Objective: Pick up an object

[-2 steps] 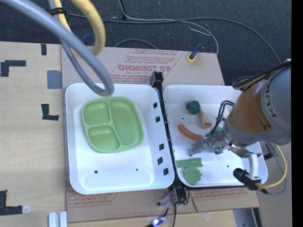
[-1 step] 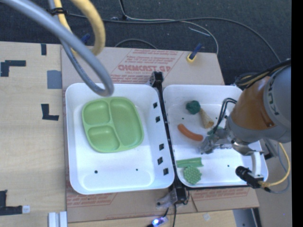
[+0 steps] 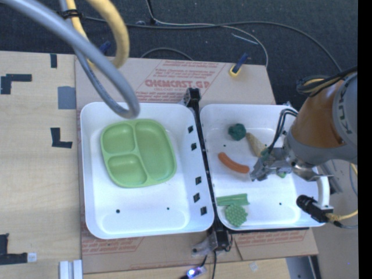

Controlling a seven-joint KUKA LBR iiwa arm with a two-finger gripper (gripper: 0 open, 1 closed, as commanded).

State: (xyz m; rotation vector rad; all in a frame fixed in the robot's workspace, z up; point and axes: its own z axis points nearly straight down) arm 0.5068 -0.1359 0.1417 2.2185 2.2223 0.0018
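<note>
The right bin (image 3: 273, 217) holds several small items. An orange-red sausage-shaped piece (image 3: 233, 163) lies near its middle. A dark green lump (image 3: 236, 131) and a tan cone (image 3: 254, 142) sit toward the back. A flat green strip (image 3: 232, 200) and a round, textured green piece (image 3: 235, 214) rest at the front left. My gripper (image 3: 263, 168) hangs low over the bin's middle, just right of the sausage piece's right end and just below the cone. Nothing can be seen held in it.
A green divided plate (image 3: 138, 153) lies in the left bin (image 3: 145, 222). A black divider (image 3: 200, 167) separates the bins. Grey and yellow hoses (image 3: 99, 68) cross above the left bin's back corner. Cables trail behind the bench.
</note>
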